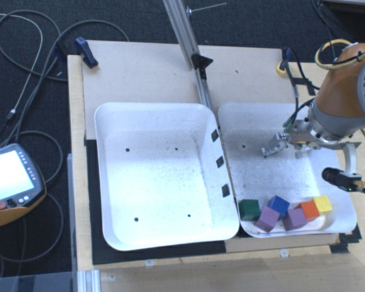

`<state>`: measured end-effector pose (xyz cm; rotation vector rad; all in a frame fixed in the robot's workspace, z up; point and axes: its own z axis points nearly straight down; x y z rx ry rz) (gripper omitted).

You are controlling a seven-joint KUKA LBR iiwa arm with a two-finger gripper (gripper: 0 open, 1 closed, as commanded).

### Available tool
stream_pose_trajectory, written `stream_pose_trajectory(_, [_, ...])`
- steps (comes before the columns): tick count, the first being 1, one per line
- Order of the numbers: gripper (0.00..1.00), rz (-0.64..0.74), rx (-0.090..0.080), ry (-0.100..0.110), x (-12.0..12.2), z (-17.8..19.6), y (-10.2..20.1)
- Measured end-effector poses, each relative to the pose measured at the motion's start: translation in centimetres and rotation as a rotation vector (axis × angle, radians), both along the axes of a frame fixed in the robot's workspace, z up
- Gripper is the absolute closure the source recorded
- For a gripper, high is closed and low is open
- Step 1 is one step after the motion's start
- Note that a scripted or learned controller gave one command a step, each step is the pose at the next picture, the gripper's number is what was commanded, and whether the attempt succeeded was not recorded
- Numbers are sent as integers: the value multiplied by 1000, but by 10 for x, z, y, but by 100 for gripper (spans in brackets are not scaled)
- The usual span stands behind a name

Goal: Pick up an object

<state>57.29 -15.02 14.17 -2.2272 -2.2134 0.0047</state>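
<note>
The cubes sit at 6 o'clock in the right bin, packed against its near rim: green cube, purple cube, blue cube, a second purple cube, orange cube, yellow cube. 6 in all, small, hard-edged, matte-painted, most touching a neighbour.

Risk, my judgement: the crowding. Fingers lowered onto 1 cube may land on 2 faces at once, or push the row along the curved rim rather than close around anything. The rim wall itself could block a finger on the near side. The green cube, at the 9 o'clock end of the row, looks the least hemmed in.

My gripper hangs over the bin's centre, above bare floor, well apart from the cubes at roughly 12 o'clock of them. I cannot tell how it is set; nothing shows in it.

Bin floor: smooth white plastic, speckled with dark dust, rounded corners. The left bin at 9 o'clock is the same moulding.
</note>
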Motion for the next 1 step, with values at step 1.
stream_pose_trajectory(1, [0,7,-3,-14,23,119,-26])
